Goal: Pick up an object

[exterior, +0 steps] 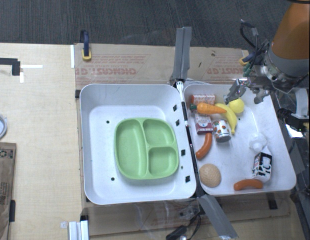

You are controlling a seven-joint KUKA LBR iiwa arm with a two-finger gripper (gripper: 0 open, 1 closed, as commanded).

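Where arm (290, 39) looms, pincer (238, 90) indistinct

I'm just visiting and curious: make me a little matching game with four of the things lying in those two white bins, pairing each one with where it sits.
Things:
1. green divided tray
2. lemon
3. small milk carton
4. round brown bread roll

Places:
A. near the right bin's far edge, close under the gripper
B. in the left bin
C. near the right bin's near-left corner
D. toward the right bin's near-right corner, just above a sausage

Pairs: 1-B, 2-A, 3-D, 4-C
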